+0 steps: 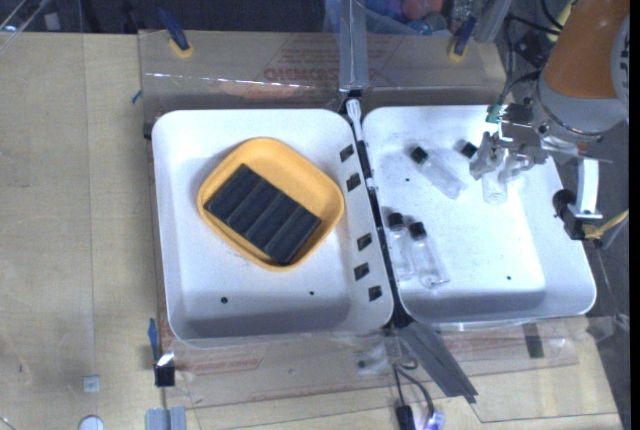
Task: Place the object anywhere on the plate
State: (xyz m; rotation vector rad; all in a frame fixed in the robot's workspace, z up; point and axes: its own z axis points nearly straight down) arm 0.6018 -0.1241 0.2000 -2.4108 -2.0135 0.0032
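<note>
The gripper (493, 161) hangs over the right bin (520, 278), fingers clasping a small clear bottle (494, 184) with a dark cap. The yellow plate (228, 176) with a black ridged pad (263, 211) lies in the left bin (190, 308).

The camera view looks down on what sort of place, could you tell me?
Most likely a robotics lab's pick-and-place test bench: two white bins set side by side, a yellow plate in the left one, small clear vials in the right, and a robot arm reaching in.

Grey arm (590, 108) with orange band, pale metallic gripper (492, 158), black cable.
</note>
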